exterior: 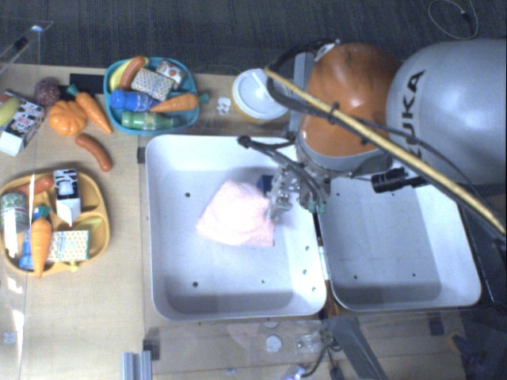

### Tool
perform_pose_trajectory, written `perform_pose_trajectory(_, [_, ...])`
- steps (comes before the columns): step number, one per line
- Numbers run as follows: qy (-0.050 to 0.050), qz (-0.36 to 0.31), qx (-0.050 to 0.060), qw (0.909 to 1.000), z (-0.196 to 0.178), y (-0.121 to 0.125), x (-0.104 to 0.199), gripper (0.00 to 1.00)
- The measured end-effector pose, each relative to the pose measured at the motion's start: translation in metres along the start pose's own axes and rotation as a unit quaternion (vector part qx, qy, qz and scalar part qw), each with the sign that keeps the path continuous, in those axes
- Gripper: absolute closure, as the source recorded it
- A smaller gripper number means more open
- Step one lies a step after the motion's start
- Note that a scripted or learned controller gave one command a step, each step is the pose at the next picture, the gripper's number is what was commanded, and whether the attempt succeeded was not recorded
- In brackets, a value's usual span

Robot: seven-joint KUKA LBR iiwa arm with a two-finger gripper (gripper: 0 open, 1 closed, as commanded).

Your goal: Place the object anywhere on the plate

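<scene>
We take this for a robotics lab. A grey KUKA arm (451, 109) with loose cabling reaches over two shallow white bins (182, 291) set into a wooden bench (79, 315). Left of the bins, we note trays of plastic toy food (150, 93). Beyond the bench, dark carpet (198, 14).

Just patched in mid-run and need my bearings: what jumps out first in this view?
The big grey and orange arm reaches in from the right, its gripper low over the left bin. Right beside it lies a pink plate in that bin's middle. On the bench's left sit two bowls of toy food.
</scene>
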State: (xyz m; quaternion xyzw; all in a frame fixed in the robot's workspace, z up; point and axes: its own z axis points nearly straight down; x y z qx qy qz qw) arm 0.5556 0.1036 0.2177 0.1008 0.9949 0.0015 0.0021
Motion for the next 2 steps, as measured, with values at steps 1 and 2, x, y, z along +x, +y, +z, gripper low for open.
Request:
perform_pose_trajectory(1, [0.0, -0.1, 0.0, 0.995, -0.0064, 0.0109, 0.0089, 1.0])
perform_pose_trajectory(2, [0.0, -0.1, 0.0, 0.995, -0.0071, 0.0111, 0.0088, 0.0])
